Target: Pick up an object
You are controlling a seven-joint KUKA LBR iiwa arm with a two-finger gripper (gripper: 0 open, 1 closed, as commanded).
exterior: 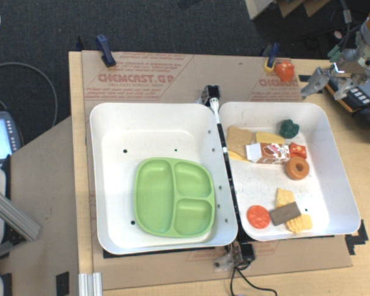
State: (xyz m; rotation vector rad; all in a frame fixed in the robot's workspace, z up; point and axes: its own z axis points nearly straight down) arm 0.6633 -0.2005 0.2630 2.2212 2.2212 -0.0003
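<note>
Camera view looks down on a table [333, 261] with two white bins. Nearest, in the right bin [339, 208], lie a red disc [257, 216], a brown block [285, 213] and yellow waffle pieces [299, 223]; farther back sit a donut [296, 168], a small carton [271, 153], tan slices [239, 142] and a dark green lump [289, 128]. In the left bin [111, 134] rests a green divided plate [173, 197]. Beyond the bins, at the far right, the gripper [317, 82] hangs over the table, apparently holding nothing; whether it is open I cannot tell.
</note>
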